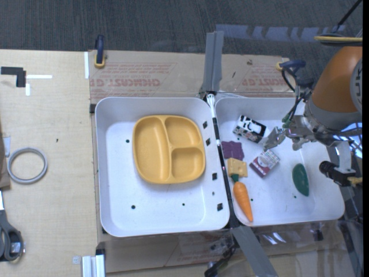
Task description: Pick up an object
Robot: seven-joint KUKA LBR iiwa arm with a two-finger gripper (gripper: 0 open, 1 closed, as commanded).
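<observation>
**Over the right bin: the gripper above a small packet**

In the right bin [323, 209], we see the gripper [275, 140] hanging low near the middle of the tray, reached in from the right on the grey arm [337, 85] with its orange band. Its metal fingers [271, 142] point down and to the left. We cannot tell from this slanted view whether they are spread or closed, and nothing is plainly seen between them.

Just below the fingertips lies a small maroon and white packet [264, 163], tilted on the bin floor; whether the fingers touch it we cannot say. A black and white toy [249, 128] lies just up and to the left of the gripper, near the bin's back wall. Further left, along the wall shared by the two bins, we find a purple piece [233, 149], a yellow block [237, 167] just below it, and an orange carrot [243, 200] below that, its tip pointing toward the front edge. A dark green piece [300, 179] lies to the right of the packet, well apart from the gripper.

In the left bin [115, 212] a yellow divided plate [169, 149] rests toward the back. On the wooden bench [46, 212] to the left lie a roll of tape [26, 165] and a pair of scissors [10, 241].
</observation>
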